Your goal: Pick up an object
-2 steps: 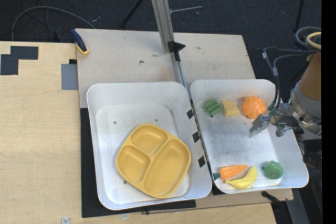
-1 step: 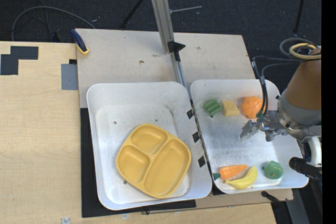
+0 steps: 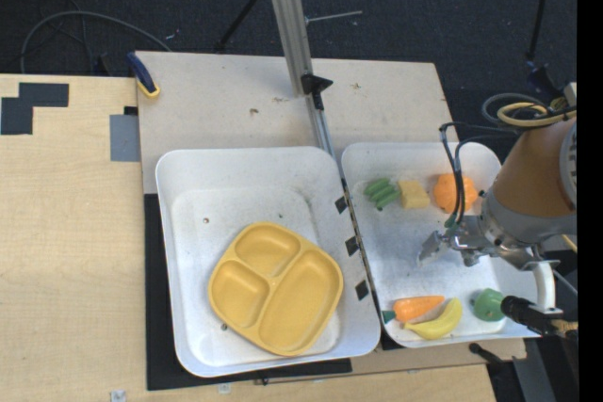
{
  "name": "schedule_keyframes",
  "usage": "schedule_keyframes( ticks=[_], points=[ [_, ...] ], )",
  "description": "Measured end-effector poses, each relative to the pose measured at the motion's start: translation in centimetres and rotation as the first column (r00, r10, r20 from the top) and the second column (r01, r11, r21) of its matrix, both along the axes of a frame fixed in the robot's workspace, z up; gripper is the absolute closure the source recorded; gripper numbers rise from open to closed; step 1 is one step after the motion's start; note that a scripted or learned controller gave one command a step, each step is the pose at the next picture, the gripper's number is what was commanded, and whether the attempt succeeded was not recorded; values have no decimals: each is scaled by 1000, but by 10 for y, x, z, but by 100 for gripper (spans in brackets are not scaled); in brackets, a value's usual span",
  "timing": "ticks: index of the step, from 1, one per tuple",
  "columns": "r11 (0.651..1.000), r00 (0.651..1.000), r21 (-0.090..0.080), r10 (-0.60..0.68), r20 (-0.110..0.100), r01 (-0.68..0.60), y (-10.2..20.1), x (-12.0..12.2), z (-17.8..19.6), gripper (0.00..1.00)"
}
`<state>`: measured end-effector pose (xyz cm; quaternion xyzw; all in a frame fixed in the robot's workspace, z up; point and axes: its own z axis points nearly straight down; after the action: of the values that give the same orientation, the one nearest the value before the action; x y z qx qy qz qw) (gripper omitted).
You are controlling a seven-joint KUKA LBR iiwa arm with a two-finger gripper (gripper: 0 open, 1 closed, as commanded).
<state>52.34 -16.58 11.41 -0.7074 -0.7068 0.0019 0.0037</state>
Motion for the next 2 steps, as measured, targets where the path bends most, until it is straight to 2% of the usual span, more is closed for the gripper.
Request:
schedule_keyframes(
  ticks=[1, 2],
  points=[
    [1000, 1000, -1, -4, 3, 4, -2, 0, 13, 100],
    [1000, 1000, -3, -3, 9, 3, -6, -4, 57, 100]
  ],
)
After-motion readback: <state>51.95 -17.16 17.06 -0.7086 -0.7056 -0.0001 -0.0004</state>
